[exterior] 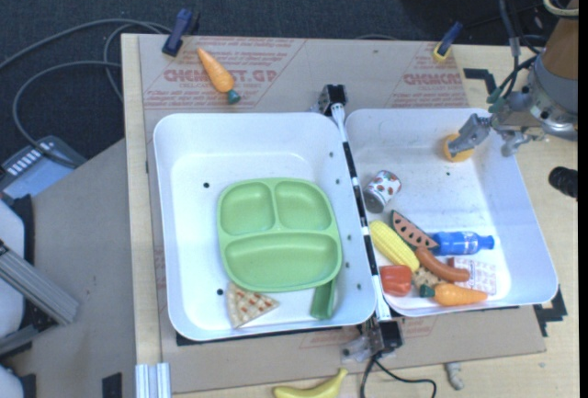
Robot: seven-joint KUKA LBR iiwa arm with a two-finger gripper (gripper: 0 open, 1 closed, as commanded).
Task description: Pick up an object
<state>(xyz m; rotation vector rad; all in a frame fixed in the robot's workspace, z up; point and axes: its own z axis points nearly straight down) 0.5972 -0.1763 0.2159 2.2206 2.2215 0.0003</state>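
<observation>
Looking down on the bench (276,65), you see two white bins side by side on its cardboard-coloured top. Your left bin (184,166) carries a green divided plate (278,233) near its middle, with a waffle-patterned wedge (248,304) and a small green piece (323,300) just below the plate's front edge.

Your right bin (514,194) has its things gathered in the near left corner: a yellow corn cob (393,244), a watermelon slice (411,229) beside it, a blue bottle (462,244), a sausage (439,266), an orange carrot (457,295), a red piece (396,278) and a printed packet (482,275) lying partly under them. A small silver can (381,189) sits apart, close to the bin's left wall.

The arm (556,84) enters from the right, over the far right corner of that bin. Its tool (491,134) hangs low there, and you cannot tell how wide it stands. A small yellow-orange object (457,146) lies on the bin floor just beside the left finger; you cannot tell whether they touch.

Outside the bins, a second carrot (216,73) rests on the bench behind the left bin, and a banana (310,384) lies at the bench's front edge.
</observation>
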